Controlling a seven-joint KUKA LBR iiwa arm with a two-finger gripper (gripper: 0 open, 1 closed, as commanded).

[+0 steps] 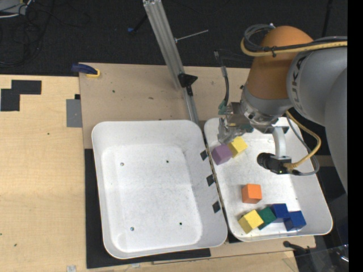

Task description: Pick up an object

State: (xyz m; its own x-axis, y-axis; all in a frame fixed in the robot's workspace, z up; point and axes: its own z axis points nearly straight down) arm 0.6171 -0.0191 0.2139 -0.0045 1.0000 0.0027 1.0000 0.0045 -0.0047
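Note:
My gripper (228, 124) hangs over the far left corner of the right bin (317, 205), under the orange-banded wrist. Just below it a purple block (221, 153) and a yellow block (239, 146) lie touching each other against the bin's left wall. I see nothing held in the gripper. Further toward the front an orange cube (252, 193) sits alone. At the bin's front edge a second yellow block (249, 221), a green block (266, 216) and two blue blocks (279, 211) (295, 220) lie in a row.
The left bin (113, 130) stands beside the right one, with small black clips between them. A slanted aluminium rail (168, 44) rises behind the bins. A black cable fitting (272, 162) hangs off the arm over the right bin.

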